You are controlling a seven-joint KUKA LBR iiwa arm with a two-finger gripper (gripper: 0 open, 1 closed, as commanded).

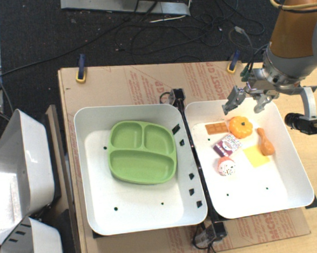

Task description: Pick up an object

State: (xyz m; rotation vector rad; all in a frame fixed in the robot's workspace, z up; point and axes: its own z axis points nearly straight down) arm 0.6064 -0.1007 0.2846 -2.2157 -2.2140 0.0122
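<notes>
From my feed I see the arm (295,27) reaching in from the right, its orange band high at the far right corner. The pincer (247,101) hangs over the far edge of the right bin (293,189), and its two fingers (233,100) are spread apart with nothing between them.

The things I could pick all lie in the far half of that right bin. Just near the pincer sits a small orange pumpkin (240,127), and left of it, almost touching, lies a flat orange-brown cracker (216,128). Nearer me from the pumpkin is a small purple and white packet (228,144), tilted, and just beyond it toward me a round white and pink ball (226,167). To the right of these a yellow square (256,156) lies flat on the bin floor, and an orange drumstick-shaped piece (264,142) rests at its far right corner, slanted.

The left bin (99,208) holds a green divided plate (143,152), three compartments, set toward the far side. A black strip of clips runs between the two bins. Both bins rest on a brown board (128,82) on the surface, clamped at the far edge by two yellow-handled clamps (81,69). Further white tubs (21,170) stand off to the left.
</notes>
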